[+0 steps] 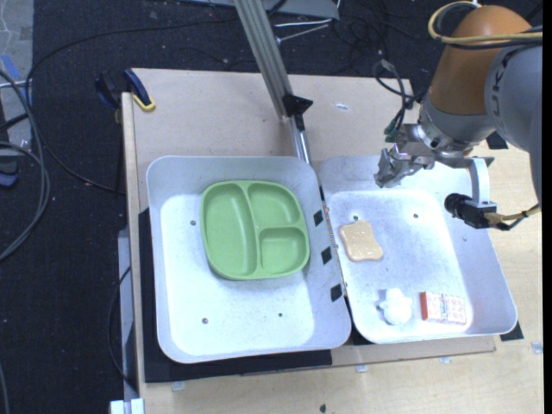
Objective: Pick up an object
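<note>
**Arm poised over the far edge of the right bin**

Camera view: Two shallow white bins are seen side by side on the wooden surface (216, 102). In the left bin (172, 317) a green divided plate (255, 229) is laid flat, toward the far half. In the right bin (483, 266) three things are found: a tan slice of toast (360, 241) near the left wall, a small white lump (396, 307) at the near side, and a red and white packet (444, 308) just right of that lump, apart from it. The grey arm (509, 84), with its orange band, is brought in from the right, and the gripper (388, 172) is held over the far left corner of the right bin, well apart from all three things. Whether the jaws are spread or pressed together cannot be told; nothing is seen between them. A grey metal pole (267, 50) is slanted across the far side of the surface.
</note>
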You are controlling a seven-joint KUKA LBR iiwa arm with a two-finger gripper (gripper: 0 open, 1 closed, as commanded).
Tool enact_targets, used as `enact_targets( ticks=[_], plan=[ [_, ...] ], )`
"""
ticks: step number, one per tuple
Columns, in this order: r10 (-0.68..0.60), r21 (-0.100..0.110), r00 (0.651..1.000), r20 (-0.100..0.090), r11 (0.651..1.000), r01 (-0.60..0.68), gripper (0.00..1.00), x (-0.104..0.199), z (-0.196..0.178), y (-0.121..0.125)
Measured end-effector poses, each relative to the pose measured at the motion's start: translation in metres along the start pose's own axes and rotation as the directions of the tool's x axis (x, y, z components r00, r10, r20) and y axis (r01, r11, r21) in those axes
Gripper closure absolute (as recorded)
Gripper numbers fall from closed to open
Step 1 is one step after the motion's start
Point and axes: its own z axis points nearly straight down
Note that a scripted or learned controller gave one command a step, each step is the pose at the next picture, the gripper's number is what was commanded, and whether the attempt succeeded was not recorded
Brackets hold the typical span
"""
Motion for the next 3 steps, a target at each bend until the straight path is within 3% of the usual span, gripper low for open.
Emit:
enact_targets(
  ticks=[2,3],
  plan=[
    [-0.002,-0.003,1.0,-0.001,1.0,0.002,1.0,0.109,-0.023,0.008],
    [-0.002,0.0,1.0,-0.001,1.0,0.002,1.0,0.165,-0.026,-0.002]
  ],
)
